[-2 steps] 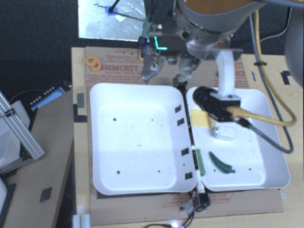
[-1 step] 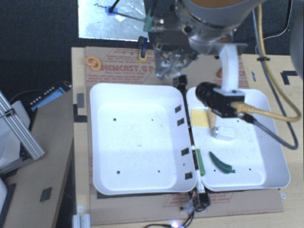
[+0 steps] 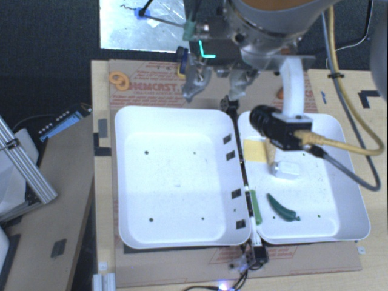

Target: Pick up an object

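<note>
Nothing picked yet. Gripper (image 3: 213,88) hung above far rim of right bin (image 3: 351,217), fingers spread, nothing btwn them. Lying in that bin: green curved pod-like obj (image 3: 282,207), dull; yellow flat block (image 3: 255,151); small white pc (image 3: 286,170). Grasp, lift all left.

Red printed lettering is running along the cardboard sheet (image 3: 151,85) above the left bin, in the upper middle of the frame; it is appearing to read "CHEMCAST", though blur is preventing certainty.
</note>
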Tool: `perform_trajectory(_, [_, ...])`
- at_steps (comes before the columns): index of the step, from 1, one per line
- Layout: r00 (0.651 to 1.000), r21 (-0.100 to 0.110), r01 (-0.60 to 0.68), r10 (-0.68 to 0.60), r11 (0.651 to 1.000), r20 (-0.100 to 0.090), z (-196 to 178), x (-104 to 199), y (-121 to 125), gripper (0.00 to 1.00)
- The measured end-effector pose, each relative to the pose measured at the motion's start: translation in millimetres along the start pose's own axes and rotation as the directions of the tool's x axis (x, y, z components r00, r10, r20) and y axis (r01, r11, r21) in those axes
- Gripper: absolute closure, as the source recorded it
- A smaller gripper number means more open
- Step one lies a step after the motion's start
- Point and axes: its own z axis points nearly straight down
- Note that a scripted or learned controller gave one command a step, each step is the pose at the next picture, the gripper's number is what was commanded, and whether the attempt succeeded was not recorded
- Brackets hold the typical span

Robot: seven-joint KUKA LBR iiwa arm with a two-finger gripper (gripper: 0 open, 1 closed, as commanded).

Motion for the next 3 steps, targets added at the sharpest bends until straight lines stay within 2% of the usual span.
perform_trajectory(1, [1.000, -0.003, 0.004, -0.004, 1.000, -0.002, -12, 0, 0, 1.00])
perform_trajectory(2, [1.000, -0.002, 0.006, -0.006, 1.000, -0.001, -11, 0, 0, 0.00])
perform_trajectory(3, [1.000, -0.004, 0.010, -0.010, 1.000, -0.003, -23, 0, 1, 1.00])
